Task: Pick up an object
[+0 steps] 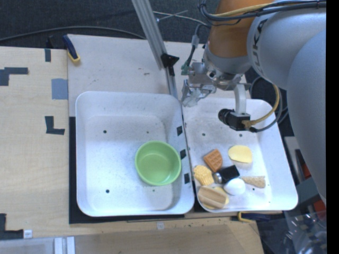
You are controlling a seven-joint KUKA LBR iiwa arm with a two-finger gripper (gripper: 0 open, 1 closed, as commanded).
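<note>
Bins fill the bench from above, two shallow white ones set side by side. Gripper (192,95) hangs over the far end of the divide between them, just inside the right bin (275,142), its small pale fingers pointing down with nothing seen between them; whether they are spread or pressed together cannot be told. Above it sit the orange band (238,4) and the grey arm (296,41), on which a few dark letters show at the edge, too cut off to read.

Toward the near edge of the right bin, well apart from the gripper, lies a cluster of small objects: a waffle-patterned brown piece (213,159), a yellow oval piece (240,154) beside it, a black block (230,172) touching a white egg-like piece (234,186), a yellow ridged piece (203,174), a tan bread-like roll (213,197) nearest the rim, and a pale wedge (255,181).

Nearer and to the left of the gripper, in the left bin (106,105), stands a green bowl (157,163), upright, close to the dividing wall.

No brand or label can be read on any item.
</note>
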